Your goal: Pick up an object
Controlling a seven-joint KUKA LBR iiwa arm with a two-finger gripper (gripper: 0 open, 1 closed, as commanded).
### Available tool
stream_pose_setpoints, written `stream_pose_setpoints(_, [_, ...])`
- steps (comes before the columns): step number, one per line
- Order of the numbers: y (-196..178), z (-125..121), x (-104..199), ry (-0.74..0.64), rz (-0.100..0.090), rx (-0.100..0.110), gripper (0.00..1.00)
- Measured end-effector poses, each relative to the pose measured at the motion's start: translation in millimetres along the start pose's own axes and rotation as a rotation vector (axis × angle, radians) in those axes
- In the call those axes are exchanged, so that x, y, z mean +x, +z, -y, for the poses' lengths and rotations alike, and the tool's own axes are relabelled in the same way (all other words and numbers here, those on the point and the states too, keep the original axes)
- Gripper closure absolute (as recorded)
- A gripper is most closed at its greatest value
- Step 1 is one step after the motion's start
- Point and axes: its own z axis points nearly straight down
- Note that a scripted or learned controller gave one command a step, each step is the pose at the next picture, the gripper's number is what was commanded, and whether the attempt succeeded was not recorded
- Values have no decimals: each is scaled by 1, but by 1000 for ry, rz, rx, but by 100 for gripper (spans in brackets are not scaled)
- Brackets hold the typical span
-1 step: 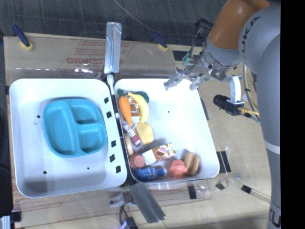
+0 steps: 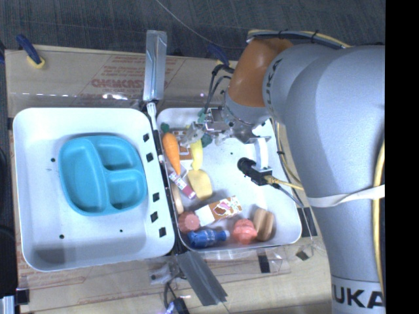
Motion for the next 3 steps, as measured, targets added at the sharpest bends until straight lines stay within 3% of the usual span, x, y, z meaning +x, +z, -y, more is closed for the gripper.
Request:
stream_pose_setpoints(1, [10, -23, -11, -51, -3, -7, 0])
stream_pose_setpoints(2, [-6, -27, -9, -56, 0, -20, 100])
stream_pose_setpoints(3, [-80, -5, 73, -32, -4, 7, 100])
